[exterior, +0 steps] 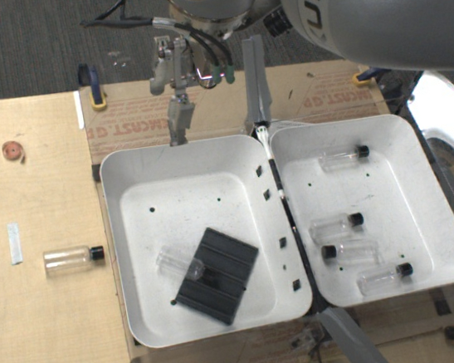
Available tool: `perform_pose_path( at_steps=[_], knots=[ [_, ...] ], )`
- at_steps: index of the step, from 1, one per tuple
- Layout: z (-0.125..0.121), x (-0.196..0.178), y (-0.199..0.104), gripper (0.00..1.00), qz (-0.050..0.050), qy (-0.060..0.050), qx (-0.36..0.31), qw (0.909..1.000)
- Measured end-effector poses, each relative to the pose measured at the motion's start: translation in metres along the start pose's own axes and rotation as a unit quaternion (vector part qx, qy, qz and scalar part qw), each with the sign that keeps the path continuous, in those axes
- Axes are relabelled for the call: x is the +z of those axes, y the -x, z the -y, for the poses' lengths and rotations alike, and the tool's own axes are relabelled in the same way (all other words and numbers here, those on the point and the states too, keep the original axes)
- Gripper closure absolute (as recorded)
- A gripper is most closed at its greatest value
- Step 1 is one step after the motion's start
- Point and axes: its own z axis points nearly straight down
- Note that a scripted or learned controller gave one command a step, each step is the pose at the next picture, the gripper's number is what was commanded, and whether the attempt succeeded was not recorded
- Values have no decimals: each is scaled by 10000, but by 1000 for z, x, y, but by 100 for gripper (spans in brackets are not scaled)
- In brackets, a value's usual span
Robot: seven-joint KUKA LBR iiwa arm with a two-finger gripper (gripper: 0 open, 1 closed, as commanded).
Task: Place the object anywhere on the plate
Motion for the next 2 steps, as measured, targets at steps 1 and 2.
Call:
perform_pose_path(
  at_steps=[1, 2],
  knots=[
    [118, -51, 12, 0, 9, -3, 937, 9956],
    [185, -58, -16, 0, 1, -6, -289, 9996]
  ],
)
